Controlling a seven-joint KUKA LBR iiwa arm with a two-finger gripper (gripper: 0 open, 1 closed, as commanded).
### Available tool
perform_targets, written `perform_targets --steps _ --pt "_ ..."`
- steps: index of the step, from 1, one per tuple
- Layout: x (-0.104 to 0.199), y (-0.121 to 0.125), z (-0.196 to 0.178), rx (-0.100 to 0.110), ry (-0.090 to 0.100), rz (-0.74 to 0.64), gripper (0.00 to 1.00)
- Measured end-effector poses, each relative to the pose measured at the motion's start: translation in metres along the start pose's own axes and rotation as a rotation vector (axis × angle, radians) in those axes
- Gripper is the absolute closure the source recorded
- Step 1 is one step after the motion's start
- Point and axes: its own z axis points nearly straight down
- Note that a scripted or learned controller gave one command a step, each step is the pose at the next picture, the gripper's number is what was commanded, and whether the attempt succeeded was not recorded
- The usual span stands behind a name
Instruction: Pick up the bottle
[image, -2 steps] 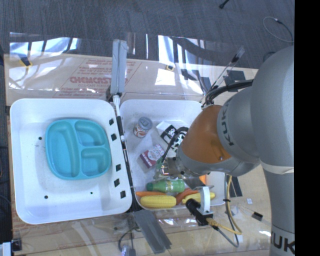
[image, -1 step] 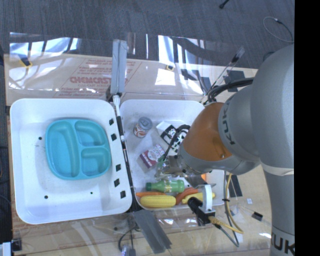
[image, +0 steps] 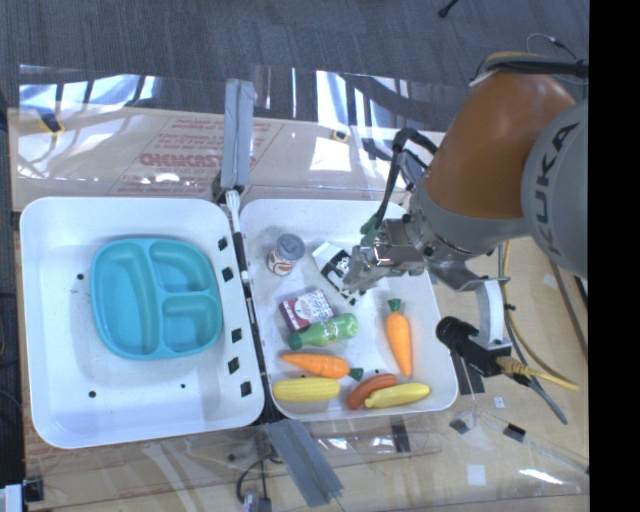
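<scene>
Camera view: "KUKA" on arm (image: 545, 190)

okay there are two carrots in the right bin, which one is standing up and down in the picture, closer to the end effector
The carrot near the bin's right wall, green top pointing up toward the end effector. The other carrot lies crosswise, lower, below the green bottle.

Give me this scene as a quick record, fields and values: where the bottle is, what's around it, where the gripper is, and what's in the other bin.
target: green bottle, lying on its side in the right bin
neighbours: maroon packet touching it above-left; carrot lying below
other carrot: upright carrot to its right
gripper: gripper above the bin's upper middle, apart from the bottle
left bin: left bin holds a blue divided tray
task state: bottle not yet picked
</scene>
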Motion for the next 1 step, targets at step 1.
perform_targets --steps 1 --pt "0.0435 0.0276 -0.1206 0.001 0.000 -0.001 1.00"
